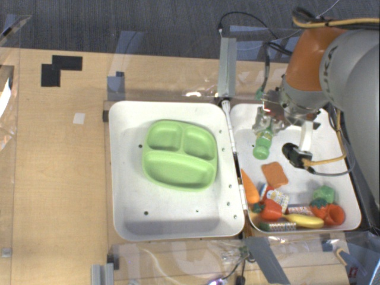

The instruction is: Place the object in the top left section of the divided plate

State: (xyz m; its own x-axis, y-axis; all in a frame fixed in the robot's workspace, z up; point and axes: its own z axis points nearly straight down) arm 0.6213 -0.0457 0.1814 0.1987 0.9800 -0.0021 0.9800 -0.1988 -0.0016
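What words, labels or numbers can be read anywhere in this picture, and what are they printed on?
None can be read.
The small packet among the toy foods in the right bin has red and white printing, too blurred to read.
The green bottle below the gripper bears no legible label.
The green divided plate and the left bin carry no text.

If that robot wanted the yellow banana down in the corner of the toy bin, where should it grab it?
Probably across the middle of the banana, coming straight down from above. It lies flat along the near wall of the right bin, long and narrow, so the hand would close across its narrow width. Toys crowd its far side, such as the red one, leaving little room.
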